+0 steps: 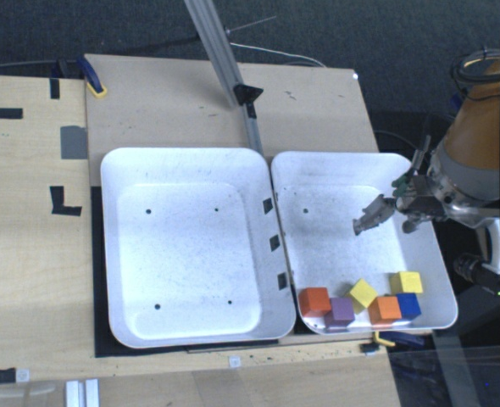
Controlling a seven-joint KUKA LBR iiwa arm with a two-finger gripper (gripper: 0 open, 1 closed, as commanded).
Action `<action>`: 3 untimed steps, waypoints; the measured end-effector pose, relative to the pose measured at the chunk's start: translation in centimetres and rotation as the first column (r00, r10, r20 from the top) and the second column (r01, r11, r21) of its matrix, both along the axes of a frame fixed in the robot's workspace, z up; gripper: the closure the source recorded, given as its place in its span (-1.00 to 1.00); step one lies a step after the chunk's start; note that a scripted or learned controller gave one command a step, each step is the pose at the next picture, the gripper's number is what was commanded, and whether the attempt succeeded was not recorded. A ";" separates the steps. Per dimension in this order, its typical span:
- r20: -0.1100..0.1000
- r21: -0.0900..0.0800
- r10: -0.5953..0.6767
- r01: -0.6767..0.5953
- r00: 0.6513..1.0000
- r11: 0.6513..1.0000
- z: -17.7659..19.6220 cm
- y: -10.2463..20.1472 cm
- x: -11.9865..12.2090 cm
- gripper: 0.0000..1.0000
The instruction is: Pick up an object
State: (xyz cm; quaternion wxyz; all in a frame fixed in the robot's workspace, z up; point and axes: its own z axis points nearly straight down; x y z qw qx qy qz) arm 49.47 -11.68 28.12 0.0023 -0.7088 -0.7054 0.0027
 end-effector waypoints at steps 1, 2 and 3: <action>-0.003 0.002 0.004 -0.004 1.000 1.000 -10.9 -1.4 0.3 -1.00; 0.004 0.001 0.008 -0.008 1.000 1.000 -19.3 -3.4 11.4 -1.00; 0.004 0.000 0.008 -0.008 1.000 1.000 -18.0 -3.4 11.4 1.00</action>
